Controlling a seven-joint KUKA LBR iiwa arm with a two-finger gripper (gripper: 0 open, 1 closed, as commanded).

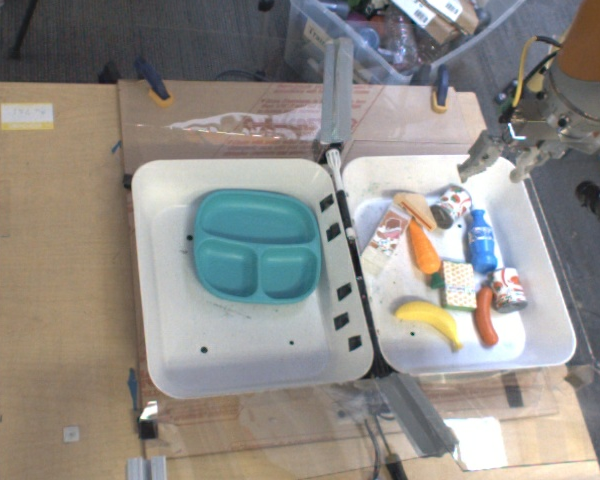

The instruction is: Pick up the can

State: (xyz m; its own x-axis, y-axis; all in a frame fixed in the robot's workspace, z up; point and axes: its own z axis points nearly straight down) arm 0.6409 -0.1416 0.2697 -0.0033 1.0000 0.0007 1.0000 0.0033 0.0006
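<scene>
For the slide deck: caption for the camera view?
Hand open above right bin's far rim; can lies untouched among toy food; teal tray in left bin.

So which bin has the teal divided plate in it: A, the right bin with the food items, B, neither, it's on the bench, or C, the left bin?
C: the teal divided plate lies in the left bin, while the banana, carrot and cans lie in the right bin.
</scene>
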